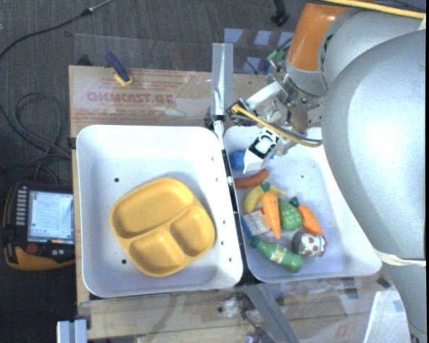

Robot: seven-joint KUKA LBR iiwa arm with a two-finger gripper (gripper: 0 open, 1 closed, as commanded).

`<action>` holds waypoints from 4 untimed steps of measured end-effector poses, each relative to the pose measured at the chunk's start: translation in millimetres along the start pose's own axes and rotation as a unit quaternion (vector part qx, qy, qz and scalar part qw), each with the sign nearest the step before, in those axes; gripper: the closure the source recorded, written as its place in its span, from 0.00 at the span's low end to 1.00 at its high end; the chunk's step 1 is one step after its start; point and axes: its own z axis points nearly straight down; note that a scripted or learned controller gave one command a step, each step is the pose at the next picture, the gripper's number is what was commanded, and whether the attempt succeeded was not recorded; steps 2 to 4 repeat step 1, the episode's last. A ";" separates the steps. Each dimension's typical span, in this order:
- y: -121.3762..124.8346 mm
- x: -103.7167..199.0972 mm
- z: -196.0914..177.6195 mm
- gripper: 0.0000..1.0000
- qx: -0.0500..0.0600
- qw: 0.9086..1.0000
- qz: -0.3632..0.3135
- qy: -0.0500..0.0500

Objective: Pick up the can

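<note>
can (309, 244) low in right bin (339, 263), gripper (266, 143) well above it

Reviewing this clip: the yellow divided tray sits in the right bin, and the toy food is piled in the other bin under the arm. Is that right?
Not quite. The camera view shows the yellow divided tray in the left bin, not the right. The rest stands: the toy food, such as the carrot and the green bottle, is piled in the other bin, under the arm.

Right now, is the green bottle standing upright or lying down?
Lying down. The green bottle rests on its side on the right bin floor, beside the carrots.
</note>
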 end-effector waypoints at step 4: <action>-20.7 -0.2 -2.0 1.00 0.002 1.000 0.030 0.000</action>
